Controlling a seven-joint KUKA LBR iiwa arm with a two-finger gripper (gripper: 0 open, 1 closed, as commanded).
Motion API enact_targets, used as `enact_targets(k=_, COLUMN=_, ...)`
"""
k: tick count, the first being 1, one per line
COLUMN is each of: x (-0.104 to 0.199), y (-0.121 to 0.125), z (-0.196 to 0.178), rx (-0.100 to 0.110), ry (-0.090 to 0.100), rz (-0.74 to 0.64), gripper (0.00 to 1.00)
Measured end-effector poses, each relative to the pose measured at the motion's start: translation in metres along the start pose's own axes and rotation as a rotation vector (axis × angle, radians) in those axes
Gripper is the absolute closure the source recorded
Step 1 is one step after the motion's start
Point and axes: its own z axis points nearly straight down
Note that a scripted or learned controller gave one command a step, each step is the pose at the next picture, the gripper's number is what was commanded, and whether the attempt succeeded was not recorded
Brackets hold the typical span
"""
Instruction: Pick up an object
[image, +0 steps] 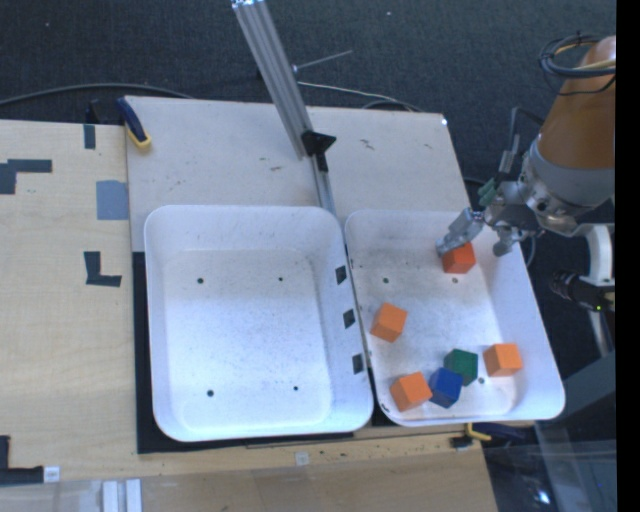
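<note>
Camera view from above, at a slant. 2 shallow white bins sit side by side on a bench: the left bin (170, 300) and the right bin (530, 330). The arm (578, 120), grey with an orange band, reaches in from the right, and its gripper (462, 238) hangs over the far part of the right bin. A red-orange block (459, 259) lies directly under the gripper tip, touching it or just below it; whether the block is actually grasped, and whether the claw is released or clenched, cannot be told from this angle.

5 more blocks lie in the right bin. An orange block (389, 322) sits alone near the bin's left wall. Along the near edge, a second orange block (410, 390) lies just beside a blue block (446, 386), which touches a green block (462, 363). A third orange block (503, 359) lies near the green one, toward the right wall.

A slanted metal rail (280, 75) crosses the bench behind the bins, ending between them. A blue and yellow clamp (133, 122) sits at the far left corner of the board.
</note>
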Motion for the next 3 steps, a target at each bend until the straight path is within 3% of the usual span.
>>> enact_targets(k=1, x=0.076, y=-0.056, z=0.073, rx=0.012, ry=0.004, rz=-0.004, gripper=0.0)
enact_targets(k=2, x=0.04, y=-0.033, z=0.184, rx=-0.003, ry=0.004, rz=0.004, gripper=0.0)
enact_targets(k=3, x=0.041, y=-0.033, z=0.182, rx=-0.005, ry=0.003, rz=0.0, gripper=0.0)
